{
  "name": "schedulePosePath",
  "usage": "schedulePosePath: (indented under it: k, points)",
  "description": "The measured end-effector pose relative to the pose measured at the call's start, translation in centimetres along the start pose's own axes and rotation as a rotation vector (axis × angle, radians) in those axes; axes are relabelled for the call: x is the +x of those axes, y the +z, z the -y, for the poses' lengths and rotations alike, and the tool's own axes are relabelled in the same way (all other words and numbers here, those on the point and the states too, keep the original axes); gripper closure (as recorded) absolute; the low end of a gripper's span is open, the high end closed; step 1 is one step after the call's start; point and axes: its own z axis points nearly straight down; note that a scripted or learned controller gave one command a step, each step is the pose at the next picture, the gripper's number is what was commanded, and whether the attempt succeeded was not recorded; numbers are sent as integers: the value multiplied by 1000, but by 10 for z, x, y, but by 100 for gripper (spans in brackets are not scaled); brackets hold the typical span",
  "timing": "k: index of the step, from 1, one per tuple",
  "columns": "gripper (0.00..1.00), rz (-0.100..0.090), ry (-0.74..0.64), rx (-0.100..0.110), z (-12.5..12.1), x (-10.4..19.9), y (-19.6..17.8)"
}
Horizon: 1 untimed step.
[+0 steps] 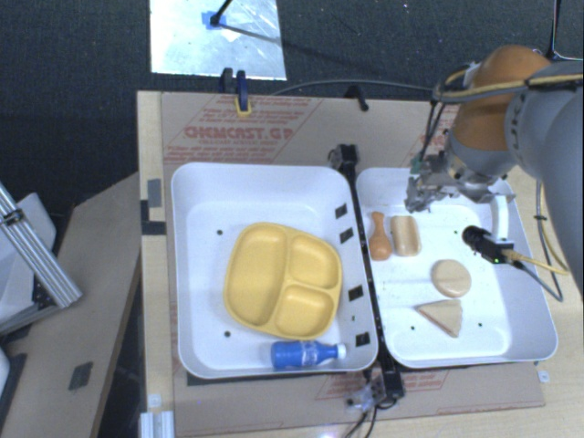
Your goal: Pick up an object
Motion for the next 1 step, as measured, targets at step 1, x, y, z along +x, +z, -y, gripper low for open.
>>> schedulePosePath:
  k: [1]
  points:
    - [100, 0, -2, -3, -10, 3, -48]
